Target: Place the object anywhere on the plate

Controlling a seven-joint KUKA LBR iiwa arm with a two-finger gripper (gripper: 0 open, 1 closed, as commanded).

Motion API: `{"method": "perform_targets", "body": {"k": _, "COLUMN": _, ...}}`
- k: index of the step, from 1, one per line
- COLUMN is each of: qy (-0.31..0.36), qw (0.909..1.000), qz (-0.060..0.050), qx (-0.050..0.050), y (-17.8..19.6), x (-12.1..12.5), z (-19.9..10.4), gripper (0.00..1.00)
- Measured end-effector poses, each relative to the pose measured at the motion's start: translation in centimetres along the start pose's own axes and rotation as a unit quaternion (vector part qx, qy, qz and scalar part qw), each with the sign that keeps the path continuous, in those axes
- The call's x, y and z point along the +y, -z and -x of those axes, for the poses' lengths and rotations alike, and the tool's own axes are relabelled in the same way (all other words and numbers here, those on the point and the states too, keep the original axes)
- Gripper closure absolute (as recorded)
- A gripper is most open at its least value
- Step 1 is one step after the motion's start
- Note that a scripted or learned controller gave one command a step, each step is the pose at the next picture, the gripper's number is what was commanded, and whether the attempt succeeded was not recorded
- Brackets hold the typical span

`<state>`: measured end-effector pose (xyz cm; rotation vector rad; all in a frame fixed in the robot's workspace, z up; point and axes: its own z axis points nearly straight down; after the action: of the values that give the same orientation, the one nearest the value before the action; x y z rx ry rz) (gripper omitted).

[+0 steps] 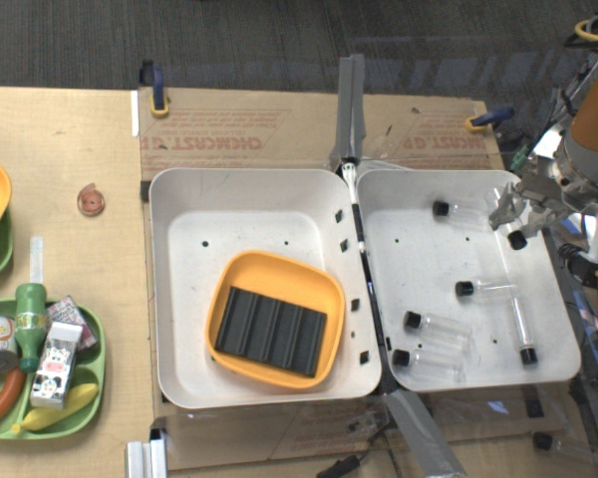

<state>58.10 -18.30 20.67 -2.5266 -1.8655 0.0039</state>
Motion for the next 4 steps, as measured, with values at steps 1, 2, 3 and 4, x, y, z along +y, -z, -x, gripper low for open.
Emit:
{"method": "perform_targets", "body": {"k": 1, "qy": 0.071, "qw": 0.9974, "qz": 0.009, "qx": 0.001, "y": -8.8, "x": -4.4, "z": 1.9, "gripper": 1.00}}
{"method": "perform_targets", "body": {"k": 2, "qy": 0.144, "qw": 0.9895, "qz": 0.000, "qx": 0.001, "y": -11.6, "x": -11.3, "z": -1.1, "gripper": 1.00}}
{"method": "perform_targets", "body": {"k": 3, "qy": 0.161, "qw": 0.9869, "qz": 0.000, "qx": 0.000, "y": -1.6, "x": -13.2, "z": -7.9, "gripper": 1.00}}
{"method": "perform_targets", "body": {"k": 4, "qy": 0.273, "qw": 0.9620, "qz": 0.000, "qx": 0.000, "y": -1.6, "x": -13.8, "z": -9.9, "gripper": 1.00}}
